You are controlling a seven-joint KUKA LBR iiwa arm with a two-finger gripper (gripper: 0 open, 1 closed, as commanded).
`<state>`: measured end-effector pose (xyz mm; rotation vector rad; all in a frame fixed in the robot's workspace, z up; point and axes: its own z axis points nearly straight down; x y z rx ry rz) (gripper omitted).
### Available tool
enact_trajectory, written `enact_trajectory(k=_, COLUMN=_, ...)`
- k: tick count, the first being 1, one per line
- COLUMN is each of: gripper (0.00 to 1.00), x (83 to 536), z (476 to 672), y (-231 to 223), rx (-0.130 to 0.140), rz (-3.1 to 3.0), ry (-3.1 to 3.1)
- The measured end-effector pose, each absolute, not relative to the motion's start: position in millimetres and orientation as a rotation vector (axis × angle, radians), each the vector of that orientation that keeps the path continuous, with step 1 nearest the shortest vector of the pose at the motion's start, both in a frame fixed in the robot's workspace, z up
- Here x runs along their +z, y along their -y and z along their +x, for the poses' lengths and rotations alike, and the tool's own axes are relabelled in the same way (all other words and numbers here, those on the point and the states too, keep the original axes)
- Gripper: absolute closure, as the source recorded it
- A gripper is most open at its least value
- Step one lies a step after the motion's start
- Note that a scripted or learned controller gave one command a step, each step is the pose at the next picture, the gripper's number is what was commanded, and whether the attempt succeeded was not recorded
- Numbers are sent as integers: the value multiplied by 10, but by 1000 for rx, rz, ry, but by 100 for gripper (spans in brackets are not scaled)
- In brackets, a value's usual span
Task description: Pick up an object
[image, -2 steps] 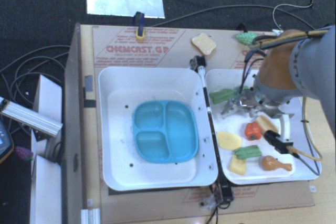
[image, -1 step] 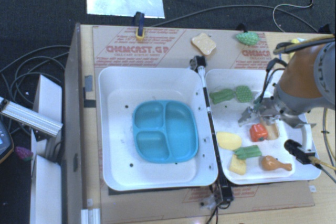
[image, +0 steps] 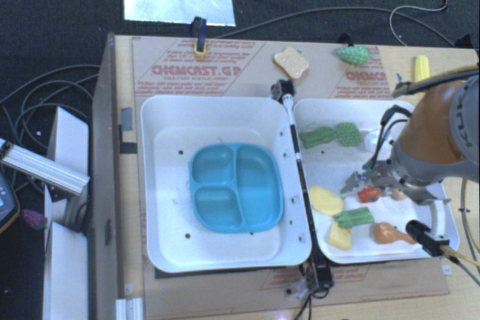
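Two shallow white bins sit side by side on a bench: the left bin (image: pixel 161 236) holds a blue divided plate (image: pixel 236 187), and the right bin (image: pixel 352 255) holds scattered toy foods. The grey and orange arm (image: pixel 442 135) reaches in from the right, and its gripper (image: pixel 369 187) hangs low over a small red object (image: pixel 368 195) near the right bin's middle. Whether its fingers are parted or pinching the red object cannot be told; a yellow piece (image: pixel 326 200) and a green piece (image: pixel 354 217) lie just left and nearer.

The cardboard-covered desk (image: pixel 225 67) carries two white bins, left bin (image: pixel 161 183) and right bin (image: pixel 322 112), touching, plus toy bread (image: pixel 291 63), a green toy (image: pixel 353 54) and a yellow piece (image: pixel 421 68).
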<state>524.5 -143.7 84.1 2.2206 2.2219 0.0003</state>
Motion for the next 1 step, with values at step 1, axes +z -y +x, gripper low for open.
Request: enact_trajectory(k=1, gripper=100, x=956, z=5261, y=1438, rx=5, rz=2218, ry=-2220)
